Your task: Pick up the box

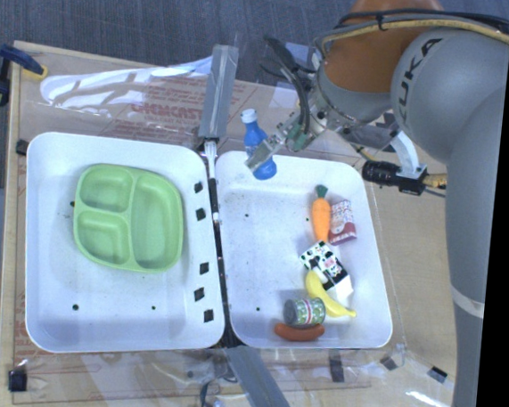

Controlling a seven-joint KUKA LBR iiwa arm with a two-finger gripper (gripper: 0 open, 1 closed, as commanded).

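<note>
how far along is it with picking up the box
Nothing looks done yet: the box lies in the right bin beside the carrot. In hand: the gripper sits at that bin's far edge by a blue bottle. Left: reaching, gripping and lifting the box.

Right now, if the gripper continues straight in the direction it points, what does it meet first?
The gripper points down and left, toward the right bin's far-left corner. A blue bottle sits right at its tip, so it would probably meet that first, though depth is unclear from this view.
</note>
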